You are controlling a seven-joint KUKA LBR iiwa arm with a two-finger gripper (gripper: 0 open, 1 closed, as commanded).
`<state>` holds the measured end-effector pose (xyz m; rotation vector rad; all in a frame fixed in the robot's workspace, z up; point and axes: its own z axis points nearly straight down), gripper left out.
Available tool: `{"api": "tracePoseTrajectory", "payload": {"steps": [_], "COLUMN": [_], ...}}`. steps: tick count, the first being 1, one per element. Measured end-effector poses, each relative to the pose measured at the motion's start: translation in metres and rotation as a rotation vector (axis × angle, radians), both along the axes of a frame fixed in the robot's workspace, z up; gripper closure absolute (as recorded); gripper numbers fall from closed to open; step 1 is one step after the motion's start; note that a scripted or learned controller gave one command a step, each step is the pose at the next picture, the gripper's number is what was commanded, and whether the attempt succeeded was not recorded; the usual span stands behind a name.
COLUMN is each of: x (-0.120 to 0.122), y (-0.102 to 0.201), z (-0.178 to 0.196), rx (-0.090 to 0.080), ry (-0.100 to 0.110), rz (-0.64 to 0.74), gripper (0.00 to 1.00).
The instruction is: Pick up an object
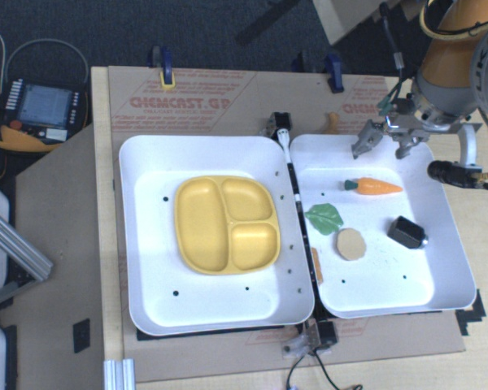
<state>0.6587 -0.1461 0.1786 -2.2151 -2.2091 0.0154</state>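
The right bin (439, 287) holds an orange carrot (376, 188) near its back, a green leaf-shaped piece (324, 218), a tan round disc (350, 244) and a small black block (407, 232). My gripper (386, 143) hangs over the bin's back edge, just behind and above the carrot. Its two fingers are spread apart with nothing between them.
The left bin (146, 283) carries a yellow divided plate (226, 223). Blue clamps (166, 65) hold the brown board at the back. A handheld controller (41, 108) lies off the bench at the far left. The arm's orange band (472, 10) is at the upper right.
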Motion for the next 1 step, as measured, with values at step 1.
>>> {"api": "tracePoseTrajectory", "payload": {"steps": [1], "x": [0.0034], "y": [0.0003], "z": [0.0096], "rx": [-0.002], "ry": [-0.015], "rz": [0.003], "gripper": [0.0]}}
